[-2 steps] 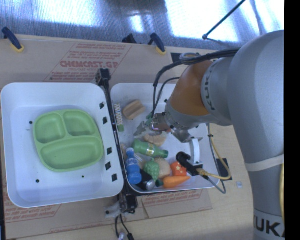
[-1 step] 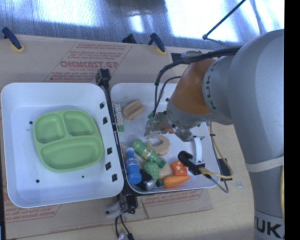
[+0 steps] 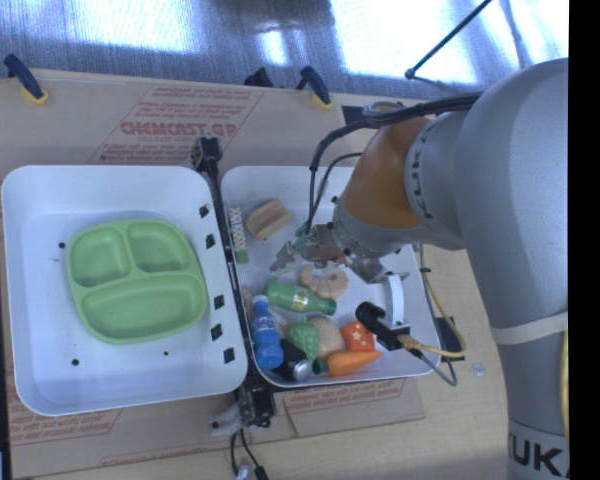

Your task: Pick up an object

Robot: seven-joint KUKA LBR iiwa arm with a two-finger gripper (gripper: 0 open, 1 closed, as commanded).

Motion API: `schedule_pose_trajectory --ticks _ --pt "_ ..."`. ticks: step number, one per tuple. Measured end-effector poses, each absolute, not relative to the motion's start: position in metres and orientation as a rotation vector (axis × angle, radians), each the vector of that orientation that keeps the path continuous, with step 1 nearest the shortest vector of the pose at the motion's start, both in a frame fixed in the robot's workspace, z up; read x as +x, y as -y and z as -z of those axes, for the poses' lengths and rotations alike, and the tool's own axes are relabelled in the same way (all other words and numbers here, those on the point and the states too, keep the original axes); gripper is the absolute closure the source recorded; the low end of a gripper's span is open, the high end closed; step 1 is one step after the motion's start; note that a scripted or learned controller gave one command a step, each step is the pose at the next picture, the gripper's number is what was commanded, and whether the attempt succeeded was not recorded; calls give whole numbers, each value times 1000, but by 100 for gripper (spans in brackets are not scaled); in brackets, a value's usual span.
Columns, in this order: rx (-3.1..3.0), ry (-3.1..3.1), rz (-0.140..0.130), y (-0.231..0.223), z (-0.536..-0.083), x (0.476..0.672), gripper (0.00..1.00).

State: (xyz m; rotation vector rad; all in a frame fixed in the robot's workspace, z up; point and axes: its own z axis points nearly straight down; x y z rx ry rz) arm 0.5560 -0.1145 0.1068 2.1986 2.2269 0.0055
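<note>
camera view shows our gripper [image 3: 315, 253] low over the right bin [image 3: 242, 183], its state untellable; we judge the green bottle [image 3: 298, 301] light, stiff, slippery, best taken mid-body.

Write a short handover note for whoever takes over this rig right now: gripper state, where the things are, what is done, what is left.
Gripper: low in the right bin, over the toy pile; whether it is open or shut cannot be told.
Things: green bottle, blue bottle, carrot and bread all lie in the right bin. Green plate sits in the left bin.
Done: arm has reached the pile.
Left: grasp one object and lift it.
</note>
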Motion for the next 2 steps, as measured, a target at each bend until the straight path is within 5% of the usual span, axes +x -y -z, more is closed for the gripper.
schedule_pose_trajectory --ticks 1,2 --pt "2218 -2230 4 91 -91 510 0" --pt "2212 -2237 5 91 -101 510 100"
